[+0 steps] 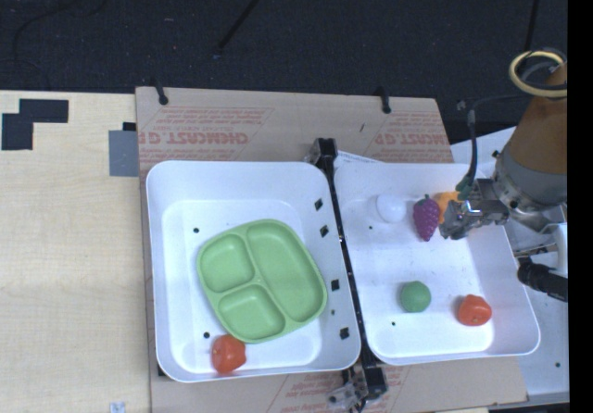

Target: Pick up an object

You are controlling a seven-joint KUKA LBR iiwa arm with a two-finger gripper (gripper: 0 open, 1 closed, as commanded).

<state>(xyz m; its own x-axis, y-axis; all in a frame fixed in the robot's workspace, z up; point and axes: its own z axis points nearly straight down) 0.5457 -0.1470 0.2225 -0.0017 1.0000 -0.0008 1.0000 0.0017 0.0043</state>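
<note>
Purple grape bunch (425, 217) sits at 1 o'clock in right bin (505, 346), gripper (457, 219) low just beside it at 3 o'clock, likely lining up a grab; pincer state unclear.

Toys for picking — four in the right bin, one in the left

A purple grape bunch (425, 218) stands near the right bin's far edge, with a white ball (390, 208) just left of it; a green ball (414, 296) and a red tomato (473, 310) lie apart nearer the front — another red tomato (228, 353) sits in the left bin's front corner.
</note>
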